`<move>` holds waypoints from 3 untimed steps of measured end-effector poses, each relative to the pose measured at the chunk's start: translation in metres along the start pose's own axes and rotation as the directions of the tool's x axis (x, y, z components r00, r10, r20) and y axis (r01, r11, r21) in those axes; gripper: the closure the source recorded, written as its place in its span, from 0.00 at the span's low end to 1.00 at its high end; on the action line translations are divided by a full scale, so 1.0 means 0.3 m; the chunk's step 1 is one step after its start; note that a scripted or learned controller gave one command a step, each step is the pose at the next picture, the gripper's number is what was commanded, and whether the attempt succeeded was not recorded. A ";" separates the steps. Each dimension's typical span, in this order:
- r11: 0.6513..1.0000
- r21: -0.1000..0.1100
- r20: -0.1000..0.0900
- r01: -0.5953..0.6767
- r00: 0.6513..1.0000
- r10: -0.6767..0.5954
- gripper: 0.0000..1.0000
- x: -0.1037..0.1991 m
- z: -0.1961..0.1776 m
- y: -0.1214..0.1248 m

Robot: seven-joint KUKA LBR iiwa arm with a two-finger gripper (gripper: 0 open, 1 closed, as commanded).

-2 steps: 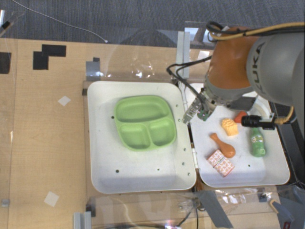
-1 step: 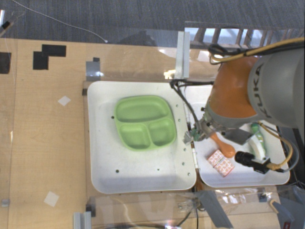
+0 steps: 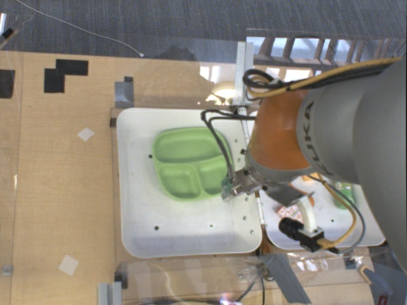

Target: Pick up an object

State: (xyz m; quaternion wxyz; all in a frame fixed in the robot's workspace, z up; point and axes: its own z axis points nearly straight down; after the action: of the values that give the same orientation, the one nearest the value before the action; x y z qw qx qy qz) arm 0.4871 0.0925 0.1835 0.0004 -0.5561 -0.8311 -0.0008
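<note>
Green tray (image 3: 187, 162) — right edge touching gripper (image 3: 230, 188).

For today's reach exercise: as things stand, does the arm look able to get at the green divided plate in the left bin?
Probably yes: the gripper is already at the green divided plate's right rim, with nothing between them.

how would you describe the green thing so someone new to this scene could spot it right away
Start at the left white bin, the one of the two bins that lies in full sight. Near its middle, toward the right wall, lies a light green divided tray with one long compartment above two smaller ones. It is the bin's one large coloured thing, and the gripper sits at its right edge.
</note>
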 end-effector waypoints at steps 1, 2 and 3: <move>0.929 -0.001 0.001 -0.371 0.929 0.371 1.00 0.128 -0.005 0.081; 0.882 0.001 0.000 -0.472 0.882 0.472 1.00 0.383 -0.008 0.159; 0.825 -0.005 -0.003 -0.565 0.825 0.565 1.00 0.442 -0.297 0.184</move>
State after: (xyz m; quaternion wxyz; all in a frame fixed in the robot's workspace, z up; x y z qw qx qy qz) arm 0.4874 0.2359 0.2729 -0.0002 -0.7769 -0.6296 -0.0033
